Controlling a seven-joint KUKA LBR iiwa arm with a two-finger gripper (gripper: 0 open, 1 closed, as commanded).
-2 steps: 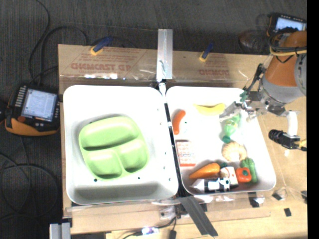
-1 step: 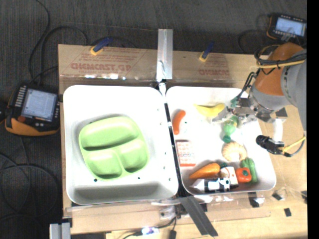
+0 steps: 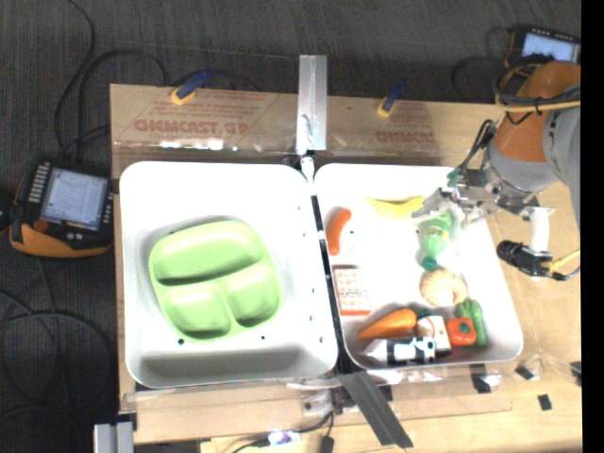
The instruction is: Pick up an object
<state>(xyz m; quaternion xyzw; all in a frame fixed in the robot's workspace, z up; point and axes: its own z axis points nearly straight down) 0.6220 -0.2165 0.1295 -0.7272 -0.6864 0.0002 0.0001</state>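
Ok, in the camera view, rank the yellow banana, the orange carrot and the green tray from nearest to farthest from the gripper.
1. Yellow banana: right bin's far side, just left of the gripper.
2. Orange carrot: right bin's near side, lower left of the gripper.
3. Green tray: in the left bin, across the divider.

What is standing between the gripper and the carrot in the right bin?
Seen from above, the gripper is over the upper right part of the right bin, and the carrot lies near the lower edge. The green toy and a pale round item lie roughly between them.
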